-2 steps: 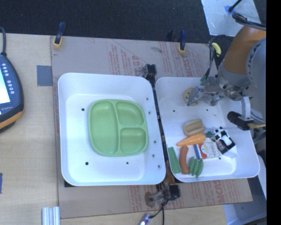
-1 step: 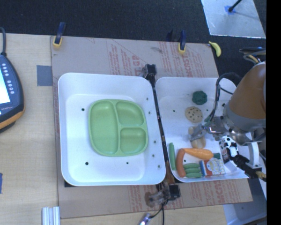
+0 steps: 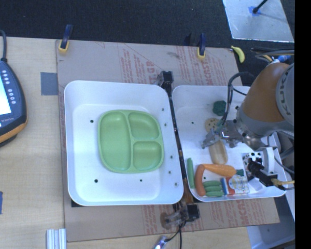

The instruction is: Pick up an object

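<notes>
White bins (image 3: 72, 139), two; one green tray (image 3: 130, 140); one carrot (image 3: 217, 169); end effector (image 3: 216, 138), grip state unclear.

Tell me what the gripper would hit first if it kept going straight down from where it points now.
Probably the tan bread-like piece in the right bin: the gripper hangs directly over it, pointing down. The orange carrot lies just beyond. Height above the piece is hard to judge from this slanted view.
</notes>
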Action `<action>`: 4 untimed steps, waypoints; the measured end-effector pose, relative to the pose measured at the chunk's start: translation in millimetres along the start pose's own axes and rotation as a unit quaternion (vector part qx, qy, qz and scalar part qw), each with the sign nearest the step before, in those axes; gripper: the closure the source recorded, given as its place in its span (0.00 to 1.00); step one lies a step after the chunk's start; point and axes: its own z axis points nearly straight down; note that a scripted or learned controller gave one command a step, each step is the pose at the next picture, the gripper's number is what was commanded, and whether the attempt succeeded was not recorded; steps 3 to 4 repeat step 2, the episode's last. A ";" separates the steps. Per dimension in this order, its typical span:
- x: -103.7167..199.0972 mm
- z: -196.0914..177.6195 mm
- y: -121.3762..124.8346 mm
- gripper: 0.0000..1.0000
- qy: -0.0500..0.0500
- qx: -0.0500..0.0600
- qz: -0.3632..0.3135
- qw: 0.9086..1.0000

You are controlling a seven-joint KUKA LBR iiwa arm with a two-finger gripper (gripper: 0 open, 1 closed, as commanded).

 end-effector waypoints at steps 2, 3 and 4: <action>107.1 -100.7 39.6 1.00 0.001 0.000 0.001 1.000; 107.1 -100.7 39.6 1.00 0.001 0.000 0.001 1.000; 107.1 -100.7 39.6 1.00 0.001 0.000 0.001 1.000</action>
